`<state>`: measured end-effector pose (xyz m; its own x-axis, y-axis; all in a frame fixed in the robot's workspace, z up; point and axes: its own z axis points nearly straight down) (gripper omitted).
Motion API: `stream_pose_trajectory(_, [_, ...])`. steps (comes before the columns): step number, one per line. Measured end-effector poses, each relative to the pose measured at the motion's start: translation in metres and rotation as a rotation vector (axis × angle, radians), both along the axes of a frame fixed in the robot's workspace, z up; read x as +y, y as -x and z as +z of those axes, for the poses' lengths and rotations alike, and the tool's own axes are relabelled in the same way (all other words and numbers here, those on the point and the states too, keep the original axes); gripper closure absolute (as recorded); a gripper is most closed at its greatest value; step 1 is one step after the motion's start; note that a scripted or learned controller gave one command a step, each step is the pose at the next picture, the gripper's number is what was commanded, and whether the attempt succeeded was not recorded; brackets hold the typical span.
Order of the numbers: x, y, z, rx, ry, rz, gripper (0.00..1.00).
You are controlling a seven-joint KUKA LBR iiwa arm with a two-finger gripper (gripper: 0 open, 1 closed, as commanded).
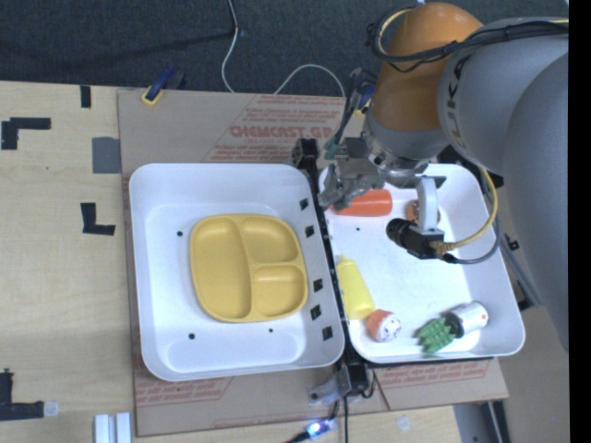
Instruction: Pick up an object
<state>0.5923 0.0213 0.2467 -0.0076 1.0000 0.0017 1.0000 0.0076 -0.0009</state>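
- Dark carpet runs along the top of the frame, and below it a pale wooden bench carries a brown cardboard sheet under two shallow white bins.
- Left bin, centre of the frame: a yellow divided plate lies flat in it.
- Right bin: a yellow bottle-like piece lies along its left wall, a small orange-and-white toy sits just below that, and a green-and-white toy rests near the lower right corner.
- An orange carrot-shaped object lies near the bin's upper left.
- Grey arm with its orange band comes in from the upper right; the gripper is down at the carrot's left end, seemingly touching it.
- Whether the fingers are apart or closed, I cannot tell; the wrist hides them.
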Motion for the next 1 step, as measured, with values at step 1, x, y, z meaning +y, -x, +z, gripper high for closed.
stream_pose_trajectory(1, [0.0465,-0.0044,-0.0033,0.001,0.001,-0.002,1.00])
